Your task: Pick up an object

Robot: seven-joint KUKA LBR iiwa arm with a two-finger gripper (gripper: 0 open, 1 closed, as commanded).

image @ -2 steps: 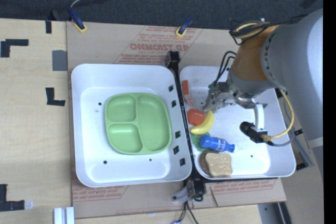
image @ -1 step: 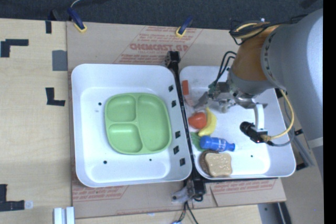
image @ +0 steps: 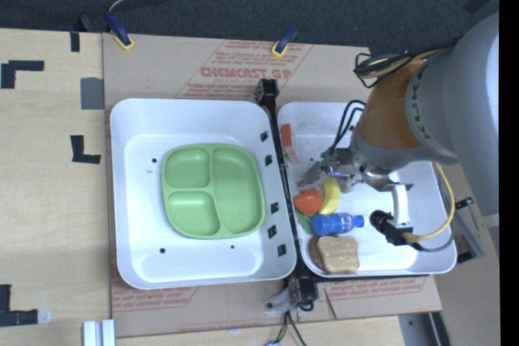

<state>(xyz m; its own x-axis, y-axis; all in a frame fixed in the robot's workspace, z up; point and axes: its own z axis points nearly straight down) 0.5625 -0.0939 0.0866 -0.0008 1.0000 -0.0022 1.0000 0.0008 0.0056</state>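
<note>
The right bin [image: 422,259] holds a small cluster of objects near its left wall: an orange-red round piece [image: 306,202], a yellow banana-like piece [image: 332,191], a blue bottle [image: 336,223] lying on its side, and a tan bread-like block [image: 337,254] at the front. My gripper [image: 331,171] reaches down into this bin from the right, just above the yellow piece and close to the orange one. The grey arm with its orange band [image: 389,113] covers the bin's back half.
The left bin [image: 130,174] holds a green divided plate [image: 214,190] in its middle. A black divider [image: 280,174] runs between the bins. Cables and a black fitting [image: 388,228] hang by the wrist over the right bin. Cardboard [image: 235,69] lies under both bins.
</note>
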